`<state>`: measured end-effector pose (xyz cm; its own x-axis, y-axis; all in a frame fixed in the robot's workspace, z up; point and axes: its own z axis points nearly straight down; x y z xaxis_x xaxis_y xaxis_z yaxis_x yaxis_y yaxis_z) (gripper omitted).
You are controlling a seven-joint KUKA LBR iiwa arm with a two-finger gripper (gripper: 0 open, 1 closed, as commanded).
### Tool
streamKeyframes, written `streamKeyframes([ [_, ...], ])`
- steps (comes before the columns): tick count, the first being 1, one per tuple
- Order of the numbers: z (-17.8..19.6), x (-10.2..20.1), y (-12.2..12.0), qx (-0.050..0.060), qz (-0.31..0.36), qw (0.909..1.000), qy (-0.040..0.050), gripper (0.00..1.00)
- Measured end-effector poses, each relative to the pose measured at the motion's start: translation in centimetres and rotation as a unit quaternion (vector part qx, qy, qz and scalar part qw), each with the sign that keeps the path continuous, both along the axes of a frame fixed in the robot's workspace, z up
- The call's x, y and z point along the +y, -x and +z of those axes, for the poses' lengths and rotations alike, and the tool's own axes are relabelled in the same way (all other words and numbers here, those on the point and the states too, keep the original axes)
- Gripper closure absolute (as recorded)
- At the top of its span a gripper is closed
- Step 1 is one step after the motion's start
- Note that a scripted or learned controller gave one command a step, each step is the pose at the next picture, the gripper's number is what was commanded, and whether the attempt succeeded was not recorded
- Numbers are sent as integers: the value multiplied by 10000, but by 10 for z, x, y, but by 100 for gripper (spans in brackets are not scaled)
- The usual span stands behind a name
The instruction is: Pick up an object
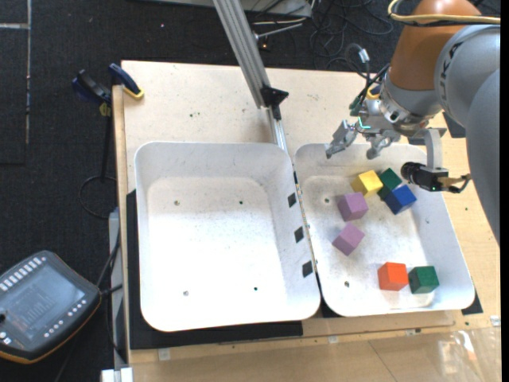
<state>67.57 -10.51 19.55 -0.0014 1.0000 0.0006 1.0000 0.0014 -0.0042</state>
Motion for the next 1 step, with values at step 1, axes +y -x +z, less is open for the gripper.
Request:
streamKeyframes([
  [1, 3, 0, -1, -21, 8, 10000, 8, 0],
])
